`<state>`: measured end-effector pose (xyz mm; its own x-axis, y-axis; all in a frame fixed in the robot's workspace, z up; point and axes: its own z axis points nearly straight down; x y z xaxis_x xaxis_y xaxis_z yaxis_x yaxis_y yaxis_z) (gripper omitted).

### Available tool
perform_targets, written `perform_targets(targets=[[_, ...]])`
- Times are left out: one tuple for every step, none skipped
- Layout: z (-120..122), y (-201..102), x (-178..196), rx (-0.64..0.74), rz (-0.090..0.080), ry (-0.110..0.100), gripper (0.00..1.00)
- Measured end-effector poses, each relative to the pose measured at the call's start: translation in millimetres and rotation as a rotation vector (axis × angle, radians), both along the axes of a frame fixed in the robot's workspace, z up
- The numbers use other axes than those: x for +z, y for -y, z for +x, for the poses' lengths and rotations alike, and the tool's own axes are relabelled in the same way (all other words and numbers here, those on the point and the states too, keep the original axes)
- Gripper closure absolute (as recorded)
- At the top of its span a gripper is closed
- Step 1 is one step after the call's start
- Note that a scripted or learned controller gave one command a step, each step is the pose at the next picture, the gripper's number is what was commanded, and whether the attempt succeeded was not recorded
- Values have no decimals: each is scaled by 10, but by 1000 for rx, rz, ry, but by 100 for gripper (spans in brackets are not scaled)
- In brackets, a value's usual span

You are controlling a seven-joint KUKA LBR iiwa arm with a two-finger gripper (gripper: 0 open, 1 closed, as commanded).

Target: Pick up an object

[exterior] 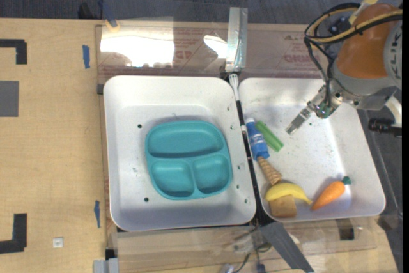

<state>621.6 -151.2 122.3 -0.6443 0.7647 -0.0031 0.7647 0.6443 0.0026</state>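
Two white bins sit side by side; the left bin holds a teal divided tray. In the right bin the gripper hangs over bare floor, whether released or clenched unclear. Along its left and near edges lie a blue bottle, an orange carrot and a green stick.

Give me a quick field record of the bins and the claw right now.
left bin: teal divided plate
right bin: blue tube, green marker, ice cream cone toy, banana, carrot
claw: above the right bin's upper middle, nothing seen between its fingers
nearest item to claw: green marker
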Motion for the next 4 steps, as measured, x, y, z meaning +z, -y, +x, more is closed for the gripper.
perform_targets(targets=[[-408, -347, -346, -189, 1, 2, 0], [357, -211, -363, -364, 2, 1, 0], [456, -475, -362, -452, 0, 0, 0], [-107, -351, -351, -427, 2, 0, 0]])
